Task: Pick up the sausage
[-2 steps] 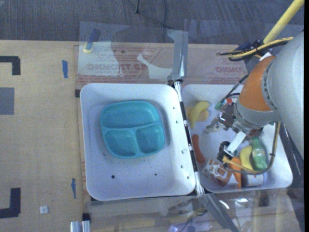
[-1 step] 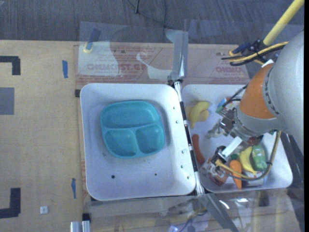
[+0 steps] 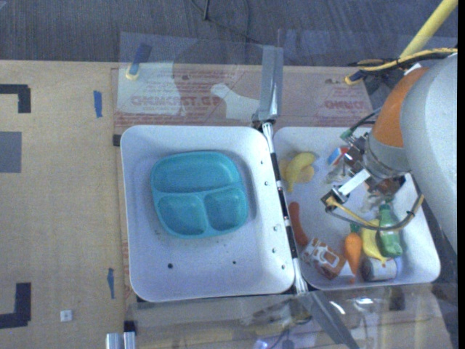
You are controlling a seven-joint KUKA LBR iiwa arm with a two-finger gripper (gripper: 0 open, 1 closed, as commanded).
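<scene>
The sausage point(image 3: 296, 225) is a thin red-orange stick. It lies lengthwise along the left wall of the right bin point(image 3: 425, 267), just below a yellow banana point(image 3: 299, 169). My gripper point(image 3: 365, 195) hangs over the middle of the right bin, to the right of the sausage and apart from it. The wrist and its fittings cover the gripper's tips. Nothing shows as held.
Near the right bin's front lie an orange carrot point(image 3: 352, 250), a small printed box point(image 3: 322, 257), a can point(image 3: 378, 269), a green bottle point(image 3: 389, 240) and a yellow piece point(image 3: 370, 244). The left bin point(image 3: 138, 267) holds a teal divided plate point(image 3: 200, 193).
</scene>
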